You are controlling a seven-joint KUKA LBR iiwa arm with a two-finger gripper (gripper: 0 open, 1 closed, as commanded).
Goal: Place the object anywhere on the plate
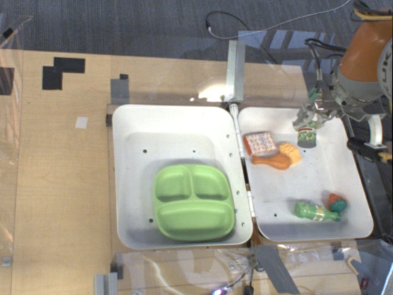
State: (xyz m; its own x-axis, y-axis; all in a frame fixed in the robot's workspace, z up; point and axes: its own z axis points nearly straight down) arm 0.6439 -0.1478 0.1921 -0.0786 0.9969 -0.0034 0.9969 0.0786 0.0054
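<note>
Two white bins (132,165); one green plate (193,201) in left bin. Right bin: four items. End effector (306,126) clenched on a small green object (306,137).

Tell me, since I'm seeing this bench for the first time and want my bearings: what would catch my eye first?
The bright green plate with three compartments, low in the left bin, stands out first. Next comes the arm's orange band at upper right, with the gripper hanging over the right bin's far side. That bin holds an orange toy beside a red checked packet, and a green bottle nearer its front.
</note>
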